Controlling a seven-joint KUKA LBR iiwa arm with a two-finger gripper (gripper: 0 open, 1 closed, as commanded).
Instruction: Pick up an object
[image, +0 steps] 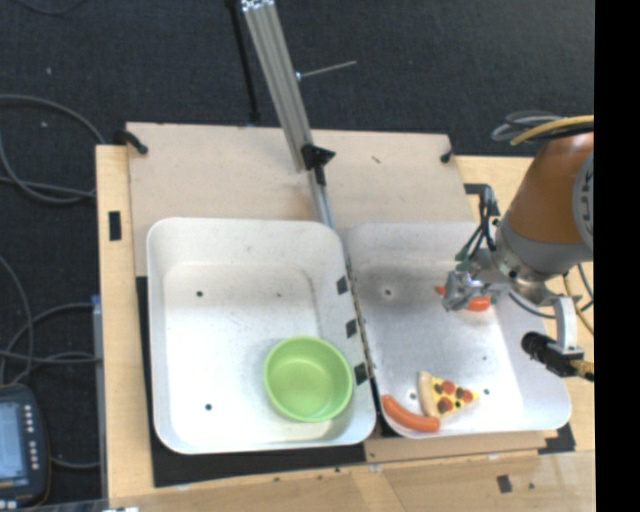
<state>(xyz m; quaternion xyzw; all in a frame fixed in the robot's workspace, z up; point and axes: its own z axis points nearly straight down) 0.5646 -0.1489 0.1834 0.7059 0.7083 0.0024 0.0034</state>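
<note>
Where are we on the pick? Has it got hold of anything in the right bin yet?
Done: the arm is in over the right bin, with the gripper low at a small orange-red object. In hand: nothing confirmed; I can't tell whether that object sits between the fingers. Left: a secure grasp and a lift. The pizza slice and sausage lie untouched at the near edge, the green bowl in the left bin.
</note>
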